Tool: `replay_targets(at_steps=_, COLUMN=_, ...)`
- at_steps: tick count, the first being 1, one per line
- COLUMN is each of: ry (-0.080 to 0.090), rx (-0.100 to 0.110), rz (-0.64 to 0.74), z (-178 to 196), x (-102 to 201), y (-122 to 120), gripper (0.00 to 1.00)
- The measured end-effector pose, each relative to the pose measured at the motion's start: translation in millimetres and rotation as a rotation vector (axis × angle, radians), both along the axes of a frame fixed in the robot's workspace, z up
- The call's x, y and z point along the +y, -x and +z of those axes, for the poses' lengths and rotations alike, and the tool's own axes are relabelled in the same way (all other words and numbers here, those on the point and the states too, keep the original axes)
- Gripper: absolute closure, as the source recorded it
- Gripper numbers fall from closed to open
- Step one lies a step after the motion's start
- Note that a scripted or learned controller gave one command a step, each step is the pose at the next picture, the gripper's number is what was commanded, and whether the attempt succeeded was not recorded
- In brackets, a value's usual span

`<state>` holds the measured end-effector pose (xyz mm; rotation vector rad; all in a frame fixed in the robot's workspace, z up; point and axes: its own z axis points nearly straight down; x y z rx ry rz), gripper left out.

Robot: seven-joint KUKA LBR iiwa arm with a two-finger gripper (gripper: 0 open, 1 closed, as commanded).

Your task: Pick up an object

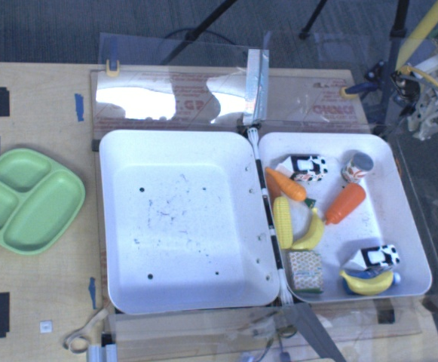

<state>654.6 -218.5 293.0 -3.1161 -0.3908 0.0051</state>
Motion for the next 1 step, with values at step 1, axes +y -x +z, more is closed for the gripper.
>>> replay_targets(at_steps=1, ry=0.001, rx=-0.001, rz=0.002, z=10.4, x=1.0, y=-0.8, gripper=1.00)
